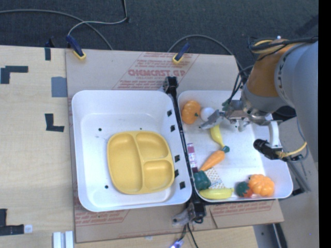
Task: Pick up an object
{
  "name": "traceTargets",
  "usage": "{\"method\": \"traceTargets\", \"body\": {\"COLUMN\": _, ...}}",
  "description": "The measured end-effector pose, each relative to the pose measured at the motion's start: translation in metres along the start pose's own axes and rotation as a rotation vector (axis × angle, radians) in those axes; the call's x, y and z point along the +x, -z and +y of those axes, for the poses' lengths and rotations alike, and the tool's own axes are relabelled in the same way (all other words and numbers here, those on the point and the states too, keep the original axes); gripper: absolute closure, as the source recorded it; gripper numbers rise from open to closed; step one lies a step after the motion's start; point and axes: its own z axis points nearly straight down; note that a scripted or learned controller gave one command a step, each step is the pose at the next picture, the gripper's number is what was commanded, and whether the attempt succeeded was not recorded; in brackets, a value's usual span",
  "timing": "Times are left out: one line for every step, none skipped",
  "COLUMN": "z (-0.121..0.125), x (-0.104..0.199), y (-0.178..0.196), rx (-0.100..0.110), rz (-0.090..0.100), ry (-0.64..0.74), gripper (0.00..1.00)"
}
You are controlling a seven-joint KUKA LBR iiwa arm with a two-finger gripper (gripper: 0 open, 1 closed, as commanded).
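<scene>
My gripper (223, 124) hangs over the upper middle of the right bin (279, 190), open, with nothing between its fingers. Just below it lies a small yellow banana (216, 135). An orange fruit (190, 111) and a small white ball (206, 112) sit to its left by the bin's divider. A carrot (213, 159) lies slantwise lower down. Along the bin's front edge are a green vegetable (201, 180), a second yellow banana (216, 193), a small green and red piece (243, 189) and an orange pumpkin (261, 185).
The left bin (88, 112) holds a yellow divided plate (140, 161). The grey arm with its orange band (266, 76) comes in from the right over the right bin's far corner. Cables and clamps lie on the cardboard behind the bins.
</scene>
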Motion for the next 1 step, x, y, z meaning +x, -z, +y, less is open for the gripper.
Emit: {"method": "traceTargets", "body": {"z": -0.0017, "x": 0.01, "y": -0.0378, "rx": -0.001, "rz": -0.001, "ry": 0.0, "gripper": 0.0}}
